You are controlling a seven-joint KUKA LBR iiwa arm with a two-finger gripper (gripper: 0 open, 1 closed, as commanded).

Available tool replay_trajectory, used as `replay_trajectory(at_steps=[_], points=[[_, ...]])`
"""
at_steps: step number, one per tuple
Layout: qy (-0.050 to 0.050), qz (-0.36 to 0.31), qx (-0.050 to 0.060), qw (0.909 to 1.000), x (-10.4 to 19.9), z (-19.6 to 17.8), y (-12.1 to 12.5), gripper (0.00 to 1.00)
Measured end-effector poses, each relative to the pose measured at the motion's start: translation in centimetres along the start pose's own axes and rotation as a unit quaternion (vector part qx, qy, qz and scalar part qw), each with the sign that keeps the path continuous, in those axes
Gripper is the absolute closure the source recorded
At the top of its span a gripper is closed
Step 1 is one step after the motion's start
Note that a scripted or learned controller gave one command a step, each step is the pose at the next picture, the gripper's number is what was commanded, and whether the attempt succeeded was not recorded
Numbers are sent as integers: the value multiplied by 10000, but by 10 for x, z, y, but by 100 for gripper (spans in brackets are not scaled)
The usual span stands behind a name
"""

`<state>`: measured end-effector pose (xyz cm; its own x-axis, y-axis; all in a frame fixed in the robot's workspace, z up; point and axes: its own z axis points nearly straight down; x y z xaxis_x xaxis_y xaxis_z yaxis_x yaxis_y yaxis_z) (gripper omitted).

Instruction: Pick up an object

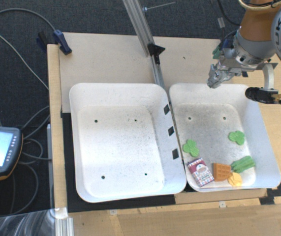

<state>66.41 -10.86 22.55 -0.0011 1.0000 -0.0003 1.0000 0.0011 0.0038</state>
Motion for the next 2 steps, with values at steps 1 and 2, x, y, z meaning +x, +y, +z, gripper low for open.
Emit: replay_trajectory(at_steps=[1,2], points=[[17,-28,19,10000,54,-12,-7,100],[16,-30,34,10000,110,-2,-6,100]])
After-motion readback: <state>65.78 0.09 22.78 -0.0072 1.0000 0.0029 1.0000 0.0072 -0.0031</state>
